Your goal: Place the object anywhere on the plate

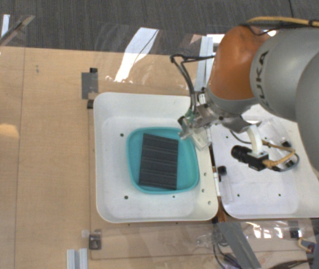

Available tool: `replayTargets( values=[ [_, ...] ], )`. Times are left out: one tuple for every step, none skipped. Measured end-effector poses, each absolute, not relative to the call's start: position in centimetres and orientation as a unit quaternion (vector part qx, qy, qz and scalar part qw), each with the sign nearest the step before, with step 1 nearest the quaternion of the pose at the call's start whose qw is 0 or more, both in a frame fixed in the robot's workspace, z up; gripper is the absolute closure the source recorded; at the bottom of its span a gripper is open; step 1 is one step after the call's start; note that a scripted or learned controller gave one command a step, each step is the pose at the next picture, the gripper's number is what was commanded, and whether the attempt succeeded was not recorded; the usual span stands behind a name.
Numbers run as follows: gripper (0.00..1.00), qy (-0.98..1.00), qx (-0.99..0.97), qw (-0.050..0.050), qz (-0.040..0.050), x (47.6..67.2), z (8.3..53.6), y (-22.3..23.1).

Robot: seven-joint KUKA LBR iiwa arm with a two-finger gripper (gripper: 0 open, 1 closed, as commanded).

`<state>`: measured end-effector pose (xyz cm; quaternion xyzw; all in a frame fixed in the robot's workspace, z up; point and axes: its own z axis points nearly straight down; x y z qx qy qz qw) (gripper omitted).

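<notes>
A dark grey ribbed rectangular block [159,161] lies flat on the teal plate [133,150], which sits in the left white bin [110,172]. My gripper [195,129] hangs over the plate's upper right corner, just right of the block's top edge and apart from it. Nothing shows in the gripper. The grey arm with its orange band comes in from the upper right and covers part of the right bin.
The right white bin [271,198] adjoins the left one along a narrow seam. The wooden bench extends to the left, with small metal brackets [90,84] at the left bin's corners.
</notes>
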<state>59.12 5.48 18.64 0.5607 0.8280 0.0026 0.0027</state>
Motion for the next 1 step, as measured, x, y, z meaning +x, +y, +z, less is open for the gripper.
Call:
replayTargets(
  values=[
    [0.0,0.828,0.561,0.003,0.0027,59.13,18.66,5.44]
  ],
)
